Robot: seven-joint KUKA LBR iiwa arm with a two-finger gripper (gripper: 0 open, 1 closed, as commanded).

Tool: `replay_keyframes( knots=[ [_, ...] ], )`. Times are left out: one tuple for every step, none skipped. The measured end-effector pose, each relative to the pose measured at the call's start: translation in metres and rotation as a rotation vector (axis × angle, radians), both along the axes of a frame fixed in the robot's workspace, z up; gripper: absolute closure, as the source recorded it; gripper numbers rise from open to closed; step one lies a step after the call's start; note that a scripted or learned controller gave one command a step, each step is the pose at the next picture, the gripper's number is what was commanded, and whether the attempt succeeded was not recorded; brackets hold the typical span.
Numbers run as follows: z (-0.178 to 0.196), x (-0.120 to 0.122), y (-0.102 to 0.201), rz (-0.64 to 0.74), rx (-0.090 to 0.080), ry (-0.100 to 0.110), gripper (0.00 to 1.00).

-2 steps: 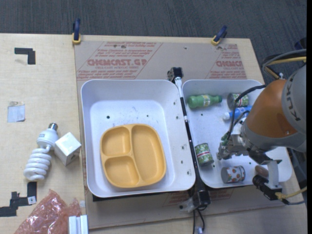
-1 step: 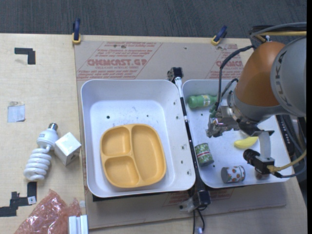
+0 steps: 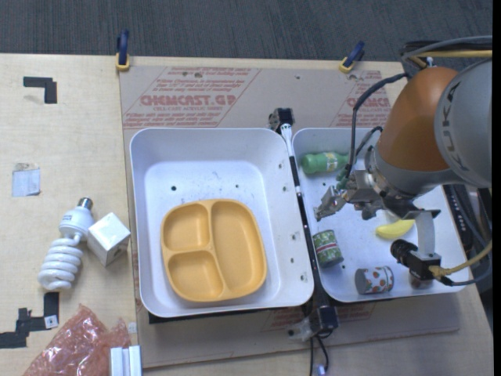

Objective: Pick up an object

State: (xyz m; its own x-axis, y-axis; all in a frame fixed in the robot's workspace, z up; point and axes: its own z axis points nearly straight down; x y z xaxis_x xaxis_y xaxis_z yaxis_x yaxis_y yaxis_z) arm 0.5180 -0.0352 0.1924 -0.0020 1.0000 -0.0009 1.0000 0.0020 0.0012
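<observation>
The gripper (image 3: 329,204) hangs over the right bin (image 3: 356,288), and its fingers look a little apart with nothing between them. That bin holds four things: one green bottle (image 3: 323,161), one yellow banana (image 3: 395,229), one green can (image 3: 326,248) and one red can (image 3: 374,280). The left bin (image 3: 149,210) holds one yellow plate (image 3: 213,249) with three parts.

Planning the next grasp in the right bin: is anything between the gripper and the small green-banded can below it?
Nothing visible stands between them. The gripper hangs over bare bin floor, and the green-banded can lies just below it in the camera view, apart from the green bottle, the banana and the red-labelled can.
</observation>
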Motion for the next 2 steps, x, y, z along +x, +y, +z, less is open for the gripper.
replay_keyframes(
  knots=[
    [-0.0927,-0.0404,-0.0581,-0.004,0.001,0.001,0.00],
    [-0.0829,-0.0390,-0.0587,-0.005,0.000,-0.001,1.00]
  ],
)
